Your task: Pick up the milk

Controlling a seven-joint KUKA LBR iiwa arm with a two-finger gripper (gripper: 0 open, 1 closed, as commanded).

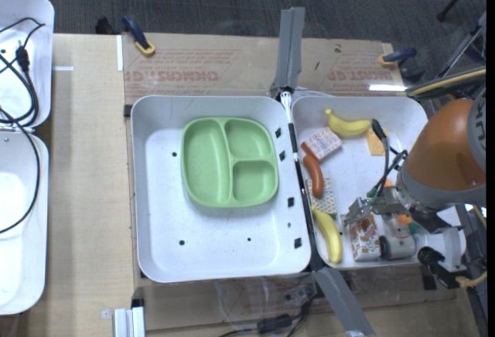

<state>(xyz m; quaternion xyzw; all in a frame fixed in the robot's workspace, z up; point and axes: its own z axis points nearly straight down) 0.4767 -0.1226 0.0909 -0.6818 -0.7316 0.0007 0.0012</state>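
While the arm (452,154) reaches in from the right, here's the layout, big to small.

Bench (85,173): wood top, with a cardboard sheet (232,65) under the far edge of both bins.
Left bin (141,173): white, holds a green plate (230,161) with three compartments, sitting toward the far side, nothing on it.
Right bin (418,105): white, cluttered. The arm's orange band hangs over its right side.

Contents of the right bin:
- upper banana (346,124) near the far wall
- lower banana (330,235) along the left wall, near the front
- milk carton (363,239), pale with reddish print, lying flat at the front, just right of the lower banana
- sausage (314,175) by the left wall, between the two bananas
- red-and-white packet (321,144) just beyond the sausage
- orange slice (376,144) right of the upper banana's tip

Gripper (360,210) is low in the right bin, at the far end of the milk carton. Can't tell if it's touching or just above. Grip state is also unclear, since the view doesn't resolve whether it's released or clenched, so I can't call a grasp on the carton.
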